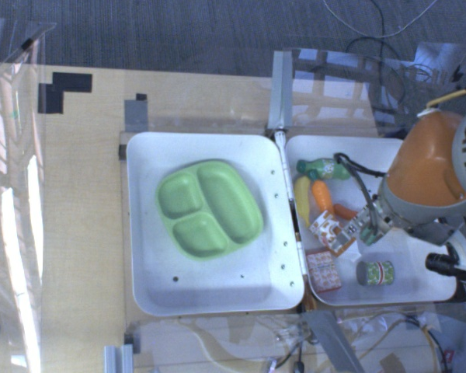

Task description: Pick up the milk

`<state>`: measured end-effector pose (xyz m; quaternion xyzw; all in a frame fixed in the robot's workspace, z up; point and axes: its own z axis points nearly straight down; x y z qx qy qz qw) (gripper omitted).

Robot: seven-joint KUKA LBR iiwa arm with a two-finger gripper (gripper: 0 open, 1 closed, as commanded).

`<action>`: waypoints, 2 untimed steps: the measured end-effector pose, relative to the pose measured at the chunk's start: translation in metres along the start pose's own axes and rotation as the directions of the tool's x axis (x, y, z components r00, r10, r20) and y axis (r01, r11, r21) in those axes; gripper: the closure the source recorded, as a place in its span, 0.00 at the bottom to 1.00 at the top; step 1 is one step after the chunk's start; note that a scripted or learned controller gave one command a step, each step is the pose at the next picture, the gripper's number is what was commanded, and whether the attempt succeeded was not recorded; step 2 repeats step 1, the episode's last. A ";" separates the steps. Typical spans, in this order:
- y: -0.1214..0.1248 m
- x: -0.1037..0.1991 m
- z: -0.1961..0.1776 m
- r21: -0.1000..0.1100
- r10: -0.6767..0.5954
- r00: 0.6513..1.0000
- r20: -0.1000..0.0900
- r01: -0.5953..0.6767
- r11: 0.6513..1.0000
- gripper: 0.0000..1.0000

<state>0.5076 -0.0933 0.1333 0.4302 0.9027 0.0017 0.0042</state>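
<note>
So far, your gripper (pixel 370 228) hangs low at the right of the frame, just beside the milk carton (pixel 331 231), which lies in the right bin (pixel 419 292). You cannot tell its state; lifting looks not yet done.

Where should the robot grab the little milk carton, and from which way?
Probably straight down from above, pinching the milk carton across the middle of its two long flat sides. It seems to lie flat and slanted on the right bin floor, so its sides are hard to reach from low down. The carrot sits close by its upper end, so the middle looks safest.
</note>
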 end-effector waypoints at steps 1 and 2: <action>-0.011 0.013 -0.106 0.001 0.311 0.951 0.002 -0.311 0.951 1.00; -0.011 0.013 -0.106 0.001 0.311 0.951 0.002 -0.311 0.951 1.00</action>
